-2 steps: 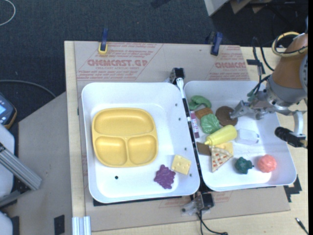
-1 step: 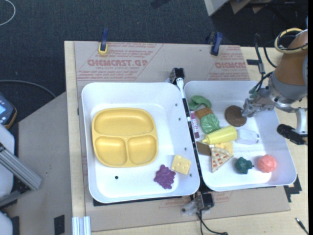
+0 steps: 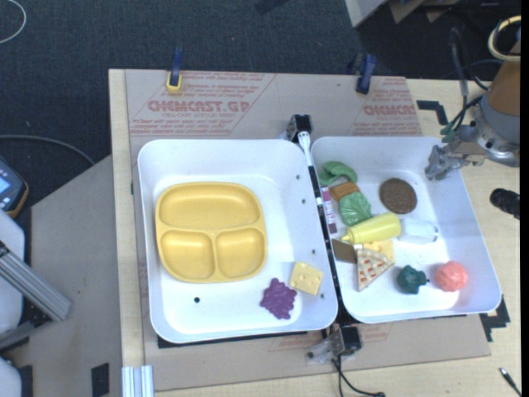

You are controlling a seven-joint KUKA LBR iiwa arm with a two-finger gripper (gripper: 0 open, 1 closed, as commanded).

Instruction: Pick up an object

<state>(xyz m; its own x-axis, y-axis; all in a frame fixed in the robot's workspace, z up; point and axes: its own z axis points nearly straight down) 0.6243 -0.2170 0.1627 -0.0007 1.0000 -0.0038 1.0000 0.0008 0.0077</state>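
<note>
Red print reading "CHEMCAST G.P" runs twice across the brown paper-covered board (image 3: 273,98) under both bins, once above the left bin (image 3: 149,222) and once, partly cut by the bin's rim, above the right bin (image 3: 475,222); smaller lines of red print sit below each, too fine to read; a label with some magenta lies along the seam between the bins (image 3: 329,208), its text too small to make out.

The hand (image 3: 442,162) hangs over the upper right corner of the right bin, below the grey arm with its orange band (image 3: 506,89); whether it is wide or narrow I cannot tell, and nothing shows between its tips.

The objects lie lower left of the hand, in the right bin: a brown round cookie (image 3: 398,195) is nearest; a green leafy piece (image 3: 338,172) and a green vegetable (image 3: 355,209) sit by the seam; a yellow cylinder (image 3: 372,228) lies across the middle, touching a pizza slice (image 3: 371,267); a dark green piece (image 3: 411,279) and a pink ball (image 3: 450,276) rest near the bottom edge.

In the left bin lie a yellow divided plate (image 3: 212,230), a purple grape bunch (image 3: 278,298) and a yellow cheese square (image 3: 307,278).
</note>
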